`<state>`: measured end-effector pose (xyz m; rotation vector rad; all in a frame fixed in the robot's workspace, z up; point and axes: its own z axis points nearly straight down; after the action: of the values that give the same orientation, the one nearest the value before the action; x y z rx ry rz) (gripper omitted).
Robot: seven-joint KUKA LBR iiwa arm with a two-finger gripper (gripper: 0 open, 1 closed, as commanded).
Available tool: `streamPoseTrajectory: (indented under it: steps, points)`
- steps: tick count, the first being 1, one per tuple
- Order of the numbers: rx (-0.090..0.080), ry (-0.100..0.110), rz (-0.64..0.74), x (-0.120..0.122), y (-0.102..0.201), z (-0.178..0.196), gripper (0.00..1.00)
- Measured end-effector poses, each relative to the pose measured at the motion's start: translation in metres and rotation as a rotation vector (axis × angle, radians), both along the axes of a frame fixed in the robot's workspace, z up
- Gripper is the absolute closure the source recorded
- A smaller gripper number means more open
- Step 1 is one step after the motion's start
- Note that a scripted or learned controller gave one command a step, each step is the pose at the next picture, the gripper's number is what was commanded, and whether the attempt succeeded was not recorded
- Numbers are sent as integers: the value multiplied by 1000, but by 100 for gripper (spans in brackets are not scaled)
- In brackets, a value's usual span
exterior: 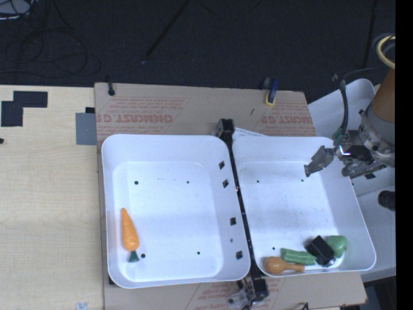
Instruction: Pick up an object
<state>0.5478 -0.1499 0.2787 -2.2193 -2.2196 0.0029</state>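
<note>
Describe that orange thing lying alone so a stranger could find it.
Look at the left bin of the two white ones. Near its front left corner lies a toy carrot, orange with a small green stub at the near end. Nothing else lies beside it; the other toys are heaped in the right bin.

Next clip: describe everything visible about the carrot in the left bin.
The carrot is a small toy, smooth and plastic-looking, with an orange tapered body and a short dark green top. It lies flat on the floor of the left bin, near the front-left corner, with the green top towards the front rim. It lies close to the left wall. Nothing else touches it.
</note>
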Motion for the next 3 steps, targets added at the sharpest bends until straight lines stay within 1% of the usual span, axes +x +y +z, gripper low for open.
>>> streamPoseTrajectory:
  steps: [1,2,3]
  points:
    - [-2,-20,5,-35,50,179,0]
    - [2,-11,12,-26,155,264,0]
    - [-2,3,7,-26,151,268,100]
